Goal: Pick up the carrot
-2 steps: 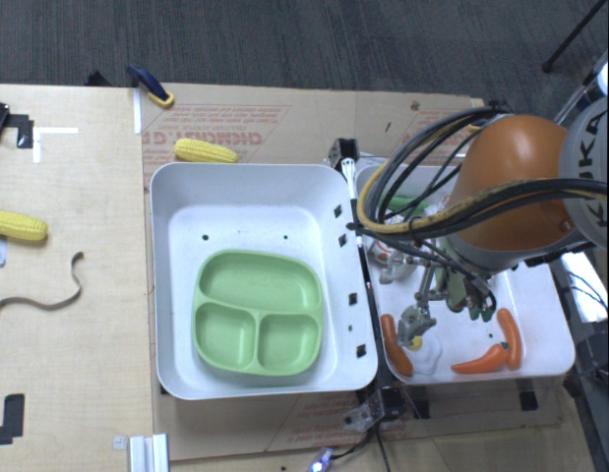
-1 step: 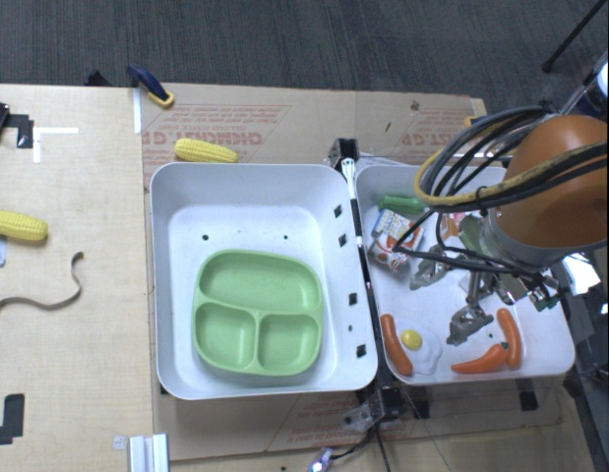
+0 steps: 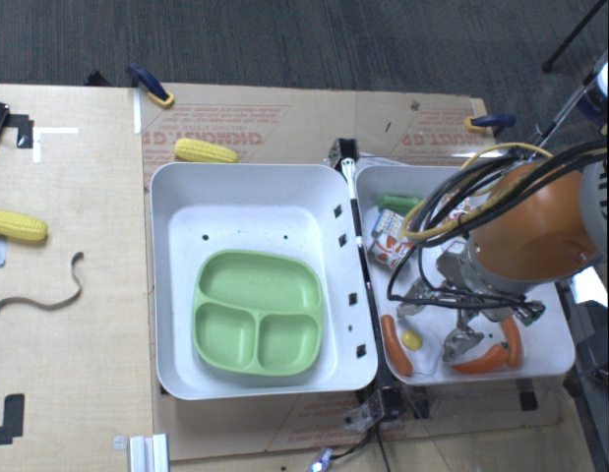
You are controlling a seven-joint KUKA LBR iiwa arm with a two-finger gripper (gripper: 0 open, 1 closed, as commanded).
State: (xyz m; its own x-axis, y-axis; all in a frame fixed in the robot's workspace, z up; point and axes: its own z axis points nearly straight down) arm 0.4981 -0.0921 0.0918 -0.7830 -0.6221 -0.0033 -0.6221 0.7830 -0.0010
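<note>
Across the bench (image 3: pixel 68 362) we are looking at two white bins, the arm (image 3: pixel 540 224) hanging over the right bin (image 3: pixel 555 362). Its end effector (image 3: pixel 461 342) is hovering just beside the carrot (image 3: pixel 486 358), grasping nothing. We are judging the carrot light, stiff, slick; mid-body suits. Finger spread is staying unclear.

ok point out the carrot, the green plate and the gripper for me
carrot (image 3: pixel 486 359): camera view, on the middle of its orange body, near the right bin's front wall.
green plate (image 3: pixel 258 281): camera view, on the floor of its large upper compartment.
gripper (image 3: pixel 462 342): camera view, at its grey tip, just above the carrot.
</note>
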